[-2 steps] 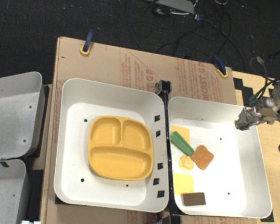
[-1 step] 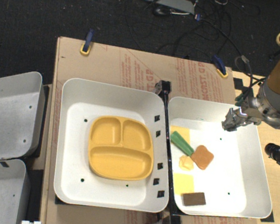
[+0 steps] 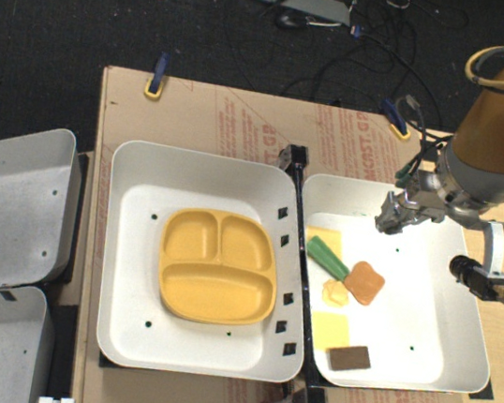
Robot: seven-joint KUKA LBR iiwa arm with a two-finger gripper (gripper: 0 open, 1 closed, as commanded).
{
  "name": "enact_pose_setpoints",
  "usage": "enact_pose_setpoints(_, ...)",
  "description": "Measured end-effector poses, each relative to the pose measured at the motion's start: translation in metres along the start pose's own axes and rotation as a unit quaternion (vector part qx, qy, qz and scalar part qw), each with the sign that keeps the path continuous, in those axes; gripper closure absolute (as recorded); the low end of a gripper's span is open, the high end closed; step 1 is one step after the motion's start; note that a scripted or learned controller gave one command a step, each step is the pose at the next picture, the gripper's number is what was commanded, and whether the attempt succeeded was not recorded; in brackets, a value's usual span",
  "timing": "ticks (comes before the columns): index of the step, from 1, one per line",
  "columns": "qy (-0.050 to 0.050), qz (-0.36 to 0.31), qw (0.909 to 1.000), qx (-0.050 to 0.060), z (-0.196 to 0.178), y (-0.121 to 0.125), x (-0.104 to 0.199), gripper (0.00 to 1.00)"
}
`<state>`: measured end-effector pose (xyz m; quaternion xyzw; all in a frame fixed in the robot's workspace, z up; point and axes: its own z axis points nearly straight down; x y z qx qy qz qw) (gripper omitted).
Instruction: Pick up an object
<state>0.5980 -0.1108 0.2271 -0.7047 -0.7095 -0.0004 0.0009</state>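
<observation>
Fingers (image 3: 393,220) hang over the right bin (image 3: 416,364)'s back end, can't tell if they're apart or together, nothing visibly between them, and the green block (image 3: 327,256), orange piece (image 3: 365,283) and brown block (image 3: 350,357) sit near its left side.

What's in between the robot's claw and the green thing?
In the camera view, bare white bin floor lies between the gripper and the green block, with a pale yellow flat piece just beside the block.
</observation>
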Motion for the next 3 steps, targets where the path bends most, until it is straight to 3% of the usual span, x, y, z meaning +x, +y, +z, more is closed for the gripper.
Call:
enact_pose_setpoints(2, 0.0, 0.0, 1.0, 0.0, 0.012, -0.004, 0.105, 1.0)
enact_pose_setpoints(3, 0.0, -0.001, 1.0, -0.001, -0.003, -0.008, 0.162, 1.0)
